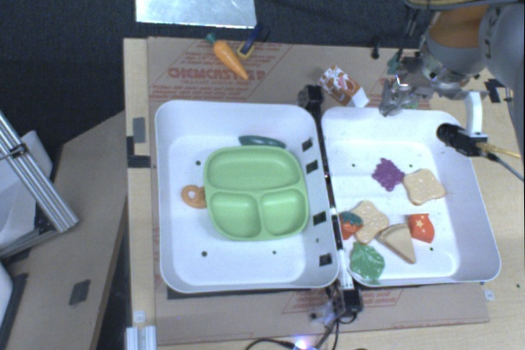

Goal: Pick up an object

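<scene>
- The tabletop (pixel 271 65) bears red print; "CHEMCAST" reads at 12 o'clock from the left bin (pixel 172 176).
- A green divided plate (pixel 254 193) sits in that bin.
- Right bin (pixel 467 209) holds toy foods: purple grapes (pixel 388 173), toast slice (pixel 423 186), green leaf (pixel 367 261).
- The tool (pixel 395 98) hovers at the right bin's 12 o'clock rim; I cannot tell its opening, nothing visibly held.
</scene>
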`<state>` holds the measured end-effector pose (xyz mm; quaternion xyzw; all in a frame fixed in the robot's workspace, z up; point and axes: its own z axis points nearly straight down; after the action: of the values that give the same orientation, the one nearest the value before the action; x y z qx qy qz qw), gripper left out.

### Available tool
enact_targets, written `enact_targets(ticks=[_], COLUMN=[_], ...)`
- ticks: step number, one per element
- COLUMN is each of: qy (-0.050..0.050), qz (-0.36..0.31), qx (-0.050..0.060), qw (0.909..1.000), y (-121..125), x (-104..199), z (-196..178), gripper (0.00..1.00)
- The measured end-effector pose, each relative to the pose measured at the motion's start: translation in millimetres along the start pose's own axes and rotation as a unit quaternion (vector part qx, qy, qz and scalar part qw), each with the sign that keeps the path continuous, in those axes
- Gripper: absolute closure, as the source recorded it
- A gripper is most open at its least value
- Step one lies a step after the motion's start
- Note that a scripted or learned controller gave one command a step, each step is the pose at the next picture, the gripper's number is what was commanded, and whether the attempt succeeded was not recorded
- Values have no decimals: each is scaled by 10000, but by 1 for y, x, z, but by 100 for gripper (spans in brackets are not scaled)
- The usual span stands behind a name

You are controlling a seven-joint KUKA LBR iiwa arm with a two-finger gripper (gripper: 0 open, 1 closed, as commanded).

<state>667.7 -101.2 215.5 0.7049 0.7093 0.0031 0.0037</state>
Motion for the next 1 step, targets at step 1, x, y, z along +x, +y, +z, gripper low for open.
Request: enact_targets(ticks=[1], qy=[4], qz=[2], qx=[28], qw=[10000], y=[1], x=[0], z=[-10], gripper=[100])
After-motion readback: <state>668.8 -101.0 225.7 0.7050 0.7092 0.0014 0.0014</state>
